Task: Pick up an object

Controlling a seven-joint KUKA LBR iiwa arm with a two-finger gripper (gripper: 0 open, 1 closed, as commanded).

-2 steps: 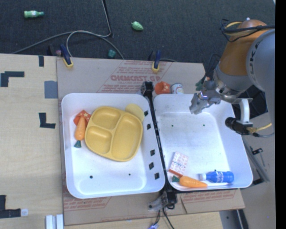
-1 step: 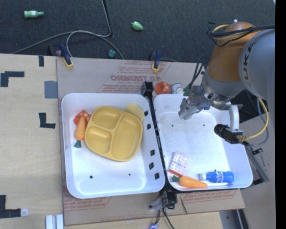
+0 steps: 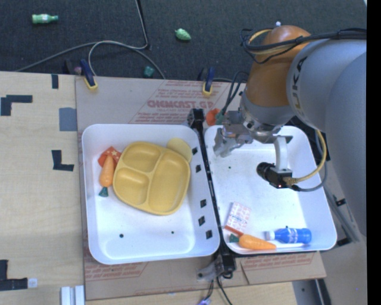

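Camera view has the end effector point(image 3: 225, 145) low over the right bin point(image 3: 309, 179), top left corner; whether it's spread or closed, I can't tell. Looks like the reaching step: the carrot point(image 3: 256, 242), card point(image 3: 238, 218) and bottle point(image 3: 290, 236) lie well apart at the near edge, so it needs to travel there.

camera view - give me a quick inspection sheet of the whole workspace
Surface: left bin and right bin side by side on cardboard.
Job's things: yellow divided plate and carrot in the left bin; patterned packet, second carrot and blue-capped tube near the right bin's front edge.
Clutter: green bottle and green piece on the dark floor.
Grippers: gripper over the right bin's back-left corner, holding nothing visible.
Cables: cable looping across the floor.
Surroundings: two clamps on the cardboard's back edge.
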